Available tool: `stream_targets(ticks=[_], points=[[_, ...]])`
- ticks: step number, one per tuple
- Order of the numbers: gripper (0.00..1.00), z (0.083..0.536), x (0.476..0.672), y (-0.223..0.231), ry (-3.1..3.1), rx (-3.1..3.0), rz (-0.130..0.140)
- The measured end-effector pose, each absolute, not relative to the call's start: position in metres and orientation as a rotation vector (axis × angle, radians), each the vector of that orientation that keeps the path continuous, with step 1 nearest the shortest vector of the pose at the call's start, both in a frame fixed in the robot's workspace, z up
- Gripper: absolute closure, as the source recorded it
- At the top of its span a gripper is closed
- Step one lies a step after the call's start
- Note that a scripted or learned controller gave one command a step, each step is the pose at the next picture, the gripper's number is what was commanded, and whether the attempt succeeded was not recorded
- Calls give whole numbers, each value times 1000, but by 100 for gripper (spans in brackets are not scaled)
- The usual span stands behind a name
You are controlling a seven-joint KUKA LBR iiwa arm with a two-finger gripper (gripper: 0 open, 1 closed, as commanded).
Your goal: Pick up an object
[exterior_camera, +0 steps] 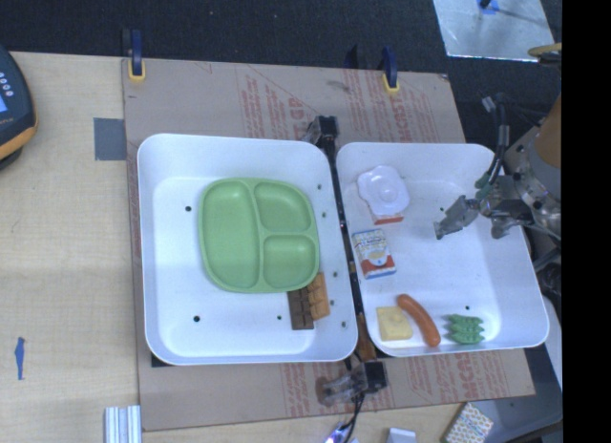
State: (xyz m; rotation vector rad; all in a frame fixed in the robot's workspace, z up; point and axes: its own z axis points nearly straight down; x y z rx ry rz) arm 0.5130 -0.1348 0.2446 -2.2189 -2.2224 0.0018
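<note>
While 2 bins [153, 241] sit abreast, 1 green plate [258, 234], 1 sausage [418, 319].

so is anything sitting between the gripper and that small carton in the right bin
Nothing visible does. The gripper hangs over bare white floor of the right bin, and the small carton lies to its left in the picture with only bare bin floor between them. The clear cup sits further back, the sausage nearer the front edge.

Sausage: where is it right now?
The sausage lies in the right bin, near its front edge, slanted between the yellow cheese block on its left and the green toy on its right.
</note>
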Motion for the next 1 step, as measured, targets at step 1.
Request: stream_targets(ticks=[1], points=[[0,207,546,-76,-2230,-2206,5]])
